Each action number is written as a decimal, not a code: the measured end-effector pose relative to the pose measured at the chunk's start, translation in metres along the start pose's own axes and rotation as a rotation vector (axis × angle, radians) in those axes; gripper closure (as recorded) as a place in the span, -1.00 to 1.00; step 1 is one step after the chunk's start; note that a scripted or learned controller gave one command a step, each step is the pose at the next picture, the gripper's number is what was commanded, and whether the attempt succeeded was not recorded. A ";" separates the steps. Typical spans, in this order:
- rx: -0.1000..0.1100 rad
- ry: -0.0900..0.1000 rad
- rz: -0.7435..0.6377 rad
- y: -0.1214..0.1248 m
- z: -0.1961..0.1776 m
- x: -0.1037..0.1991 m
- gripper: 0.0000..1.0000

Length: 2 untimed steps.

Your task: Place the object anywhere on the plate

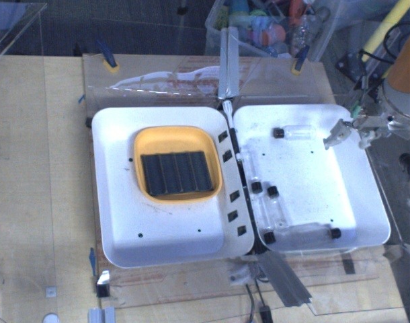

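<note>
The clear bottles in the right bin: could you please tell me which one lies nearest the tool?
The clear bottle at the far edge of the right bin, lying sideways, cap leftward. The tool sits just beside it; the others lie along the bin's left wall.

From my console, both white bins, the left bin [111, 200] and the right bin [366, 207], read as smooth moulded plastic with a soft sheen, and the bench [37, 180] under them looks like pale, matt wood or laminate. The yellow plate [146, 140] seems glossy plastic, while the ribbed dark object [176, 173] lying on it looks matt, possibly rubber. I make out clear, shiny plastic bottles [298, 133] with black caps in the right bin.
</note>
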State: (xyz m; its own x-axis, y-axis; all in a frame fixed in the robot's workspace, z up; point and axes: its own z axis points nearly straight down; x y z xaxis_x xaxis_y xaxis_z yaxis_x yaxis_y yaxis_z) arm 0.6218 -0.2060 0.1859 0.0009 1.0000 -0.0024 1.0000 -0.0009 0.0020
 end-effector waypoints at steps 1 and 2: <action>-0.001 0.000 -0.176 0.028 -0.104 -0.014 -1.00; -0.004 -0.003 -0.180 0.029 -0.114 -0.012 1.00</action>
State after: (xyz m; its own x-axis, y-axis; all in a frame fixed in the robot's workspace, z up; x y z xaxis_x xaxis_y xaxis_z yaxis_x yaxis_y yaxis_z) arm 0.6507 -0.2181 0.3004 -0.1777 0.9841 -0.0065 0.9841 0.1777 0.0055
